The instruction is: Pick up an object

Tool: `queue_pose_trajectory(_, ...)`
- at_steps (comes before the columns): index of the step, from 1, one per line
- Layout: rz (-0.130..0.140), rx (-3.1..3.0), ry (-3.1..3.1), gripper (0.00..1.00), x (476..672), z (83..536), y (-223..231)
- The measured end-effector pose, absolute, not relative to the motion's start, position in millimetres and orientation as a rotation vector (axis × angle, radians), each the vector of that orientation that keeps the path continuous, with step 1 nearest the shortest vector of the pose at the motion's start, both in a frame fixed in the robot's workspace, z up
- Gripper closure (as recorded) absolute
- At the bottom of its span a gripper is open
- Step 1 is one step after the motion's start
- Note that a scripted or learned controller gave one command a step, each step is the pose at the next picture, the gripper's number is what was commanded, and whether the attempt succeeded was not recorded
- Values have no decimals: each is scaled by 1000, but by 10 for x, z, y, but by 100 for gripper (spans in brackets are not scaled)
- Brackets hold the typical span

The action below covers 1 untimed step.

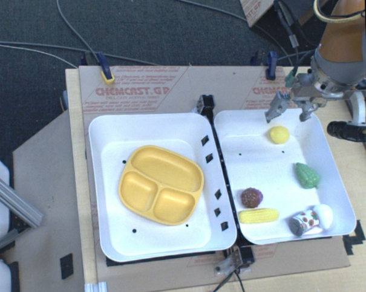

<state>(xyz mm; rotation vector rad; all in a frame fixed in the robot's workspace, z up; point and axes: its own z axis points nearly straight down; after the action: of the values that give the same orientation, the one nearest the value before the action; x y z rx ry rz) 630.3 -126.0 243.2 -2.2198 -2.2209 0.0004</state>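
- Up in the top right corner of the camera view, the grey arm [342,38] with its orange band comes in over the far edge of the right bin [264,124].
- Its end effector [291,110] hangs above that bin's back rim with the two fingers [275,111] spread apart and nothing between them, so it's not pinching anything.
- Closest thing to it is a small yellow ball [280,134], sitting in the bin just below the fingers, apart from them as far as I can see.
- Further down the right side of the same bin there's a green lumpy object [307,175], looks like a toy veggie but tbh too small to say.
- Near the bin's front you get a dark reddish-brown round thing [252,197], and just in front of it a yellow corn cob [259,216] lying on its side.
- Front right corner has a white-and-patterned item [311,219] tipped over; can't make out what it is.
- Over in the left bin [105,176] a yellow divided plate [161,184] with three compartments lies flat, roughly in the middle.
- Both bins sit side by side on a cardboard-covered surface [150,83], clamped at the back with a yellow-and-blue clamp [104,69] on the left and a blue clamp [270,65] on the right.
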Motion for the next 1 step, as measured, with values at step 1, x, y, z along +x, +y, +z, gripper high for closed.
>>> queue_pose_trajectory(1, 5, -2217, -2219, 0, 6311, 2006, -1211)
